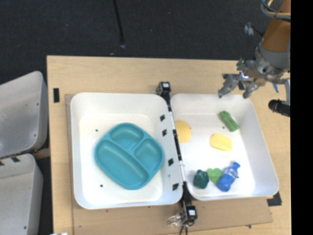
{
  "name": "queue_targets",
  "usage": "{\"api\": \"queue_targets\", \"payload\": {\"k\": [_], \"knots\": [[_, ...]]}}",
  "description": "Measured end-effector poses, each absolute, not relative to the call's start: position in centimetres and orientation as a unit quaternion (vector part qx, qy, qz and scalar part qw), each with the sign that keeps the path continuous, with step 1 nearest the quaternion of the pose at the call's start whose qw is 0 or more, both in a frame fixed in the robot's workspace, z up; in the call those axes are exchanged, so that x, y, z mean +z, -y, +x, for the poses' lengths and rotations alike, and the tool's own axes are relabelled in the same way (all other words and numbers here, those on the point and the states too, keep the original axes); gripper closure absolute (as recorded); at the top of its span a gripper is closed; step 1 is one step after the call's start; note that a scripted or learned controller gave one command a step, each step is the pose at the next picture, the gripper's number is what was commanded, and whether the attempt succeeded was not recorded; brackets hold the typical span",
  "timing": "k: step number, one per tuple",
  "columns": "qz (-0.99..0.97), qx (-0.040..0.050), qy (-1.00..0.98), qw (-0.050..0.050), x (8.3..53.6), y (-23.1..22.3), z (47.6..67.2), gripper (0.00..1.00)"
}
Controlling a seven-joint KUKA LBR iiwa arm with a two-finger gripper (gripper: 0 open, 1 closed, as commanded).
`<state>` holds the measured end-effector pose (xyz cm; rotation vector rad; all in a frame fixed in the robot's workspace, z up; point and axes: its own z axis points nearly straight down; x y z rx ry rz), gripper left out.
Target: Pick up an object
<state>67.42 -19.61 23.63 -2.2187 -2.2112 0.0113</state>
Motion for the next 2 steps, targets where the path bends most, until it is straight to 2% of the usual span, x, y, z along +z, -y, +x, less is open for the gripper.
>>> {"api": "queue_targets", "payload": {"k": [1, 2], "knots": [[-0.707, 0.0001, 0.707, -0.001, 24.5, 19.6, 67.7, 0.00], [-0.706, 0.0016, 0.708, 0.000, 18.3, 19.5, 68.0, 0.00]]}}
